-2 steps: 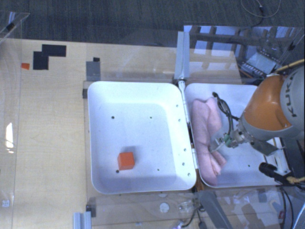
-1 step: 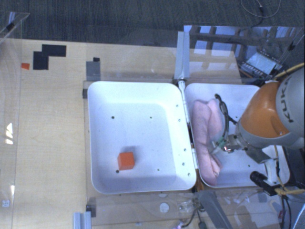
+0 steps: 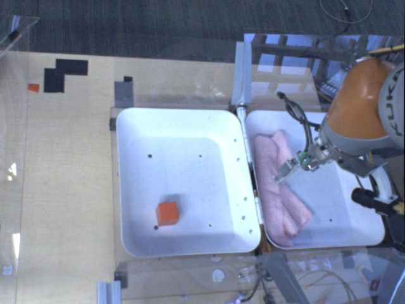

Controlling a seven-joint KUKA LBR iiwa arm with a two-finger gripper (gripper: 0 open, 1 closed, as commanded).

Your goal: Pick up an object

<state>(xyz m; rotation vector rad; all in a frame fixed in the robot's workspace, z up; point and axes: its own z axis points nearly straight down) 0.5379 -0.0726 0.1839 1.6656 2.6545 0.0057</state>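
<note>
Hovering over the right bin (image 3: 354, 233), the gripper (image 3: 286, 170) sits above the pink rolled cloth (image 3: 281, 185); can't tell if jaws are open or shut, or touching it. Count: 1 cloth, 1 orange block (image 3: 168, 213) in left bin (image 3: 183, 132), 2 bins.

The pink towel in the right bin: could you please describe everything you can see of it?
The pink towel looks like soft, pale pink cloth, rolled or folded into a long bundle with a lengthwise crease that gives it two parallel lobes. It lies flat on the floor of the right bin, along that bin's left wall, running from the upper left down toward the lower right corner of its left half. The gripper is over its middle, at or just above the cloth; actual contact cannot be judged.
</note>
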